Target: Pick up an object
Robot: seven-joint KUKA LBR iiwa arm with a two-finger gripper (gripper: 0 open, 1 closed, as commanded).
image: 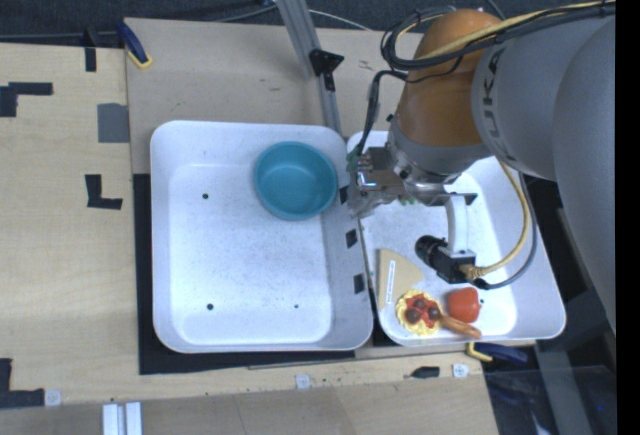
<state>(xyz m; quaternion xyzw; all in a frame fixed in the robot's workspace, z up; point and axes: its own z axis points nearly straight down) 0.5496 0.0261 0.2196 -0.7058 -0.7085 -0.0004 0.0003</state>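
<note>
- blue bowl (pixel 295 180) sits in the left bin (pixel 200 323), at its far right corner;
- gripper (pixel 372 185) hangs over the right bin (pixel 535 318); grip state unclear.

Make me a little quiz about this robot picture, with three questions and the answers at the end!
1. True or false: the blue bowl sits in the left bin.
2. Which bin holds the toy foods, among them a tomato and a pizza slice? A) left bin B) right bin
3. Fill in: the arm is grey with an ______ band above the wrist.

Key: 1 true; 2 B; 3 orange.
</note>
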